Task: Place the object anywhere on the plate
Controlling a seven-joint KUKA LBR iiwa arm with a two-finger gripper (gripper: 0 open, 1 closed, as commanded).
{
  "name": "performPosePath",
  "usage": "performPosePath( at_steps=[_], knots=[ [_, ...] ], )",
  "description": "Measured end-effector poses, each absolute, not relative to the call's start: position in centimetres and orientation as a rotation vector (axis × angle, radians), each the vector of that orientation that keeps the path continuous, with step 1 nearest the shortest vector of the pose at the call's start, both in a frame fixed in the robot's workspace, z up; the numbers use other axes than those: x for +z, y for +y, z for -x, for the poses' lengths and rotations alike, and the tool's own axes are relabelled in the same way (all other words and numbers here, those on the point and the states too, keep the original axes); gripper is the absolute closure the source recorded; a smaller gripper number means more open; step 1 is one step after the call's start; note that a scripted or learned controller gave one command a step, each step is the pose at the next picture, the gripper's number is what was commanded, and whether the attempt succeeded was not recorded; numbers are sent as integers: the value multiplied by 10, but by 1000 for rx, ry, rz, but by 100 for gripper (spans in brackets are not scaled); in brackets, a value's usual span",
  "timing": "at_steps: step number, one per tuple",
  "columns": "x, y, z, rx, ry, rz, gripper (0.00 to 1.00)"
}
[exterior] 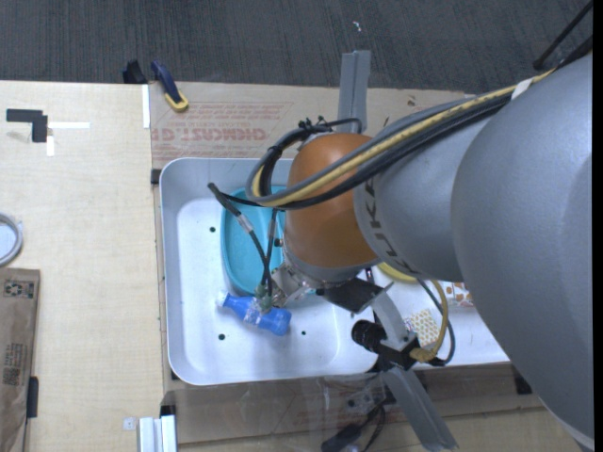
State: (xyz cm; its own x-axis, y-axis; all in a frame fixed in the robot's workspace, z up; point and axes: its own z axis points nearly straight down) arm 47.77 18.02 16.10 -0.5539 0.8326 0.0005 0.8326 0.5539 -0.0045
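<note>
My arm over the left bin, pincer low beside the blue object.

My pincer [273, 295] hangs just above the floor of the white bin [188, 252], right at the lower edge of the light-blue plate [240, 248]; my orange wrist band [325, 201] covers most of it, so I cannot tell how it stands. The blue object [256, 314], with a clear middle part, lies on the bin floor just below the plate and off it, close beside my pincer tip. The bin sits on the pale wooden tabletop [75, 215].
</note>
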Motion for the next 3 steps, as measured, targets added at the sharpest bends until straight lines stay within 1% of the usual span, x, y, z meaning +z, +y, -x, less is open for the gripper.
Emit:
performPosePath(
  at_steps=[1, 2, 3],
  knots=[
    [253, 174, -480, 5, -2526, 1869, 100],
    [210, 191, -477, 11, -2415, 2006, 100],
    [350, 221, -514, 7, -2551, 1835, 100]
  ],
)
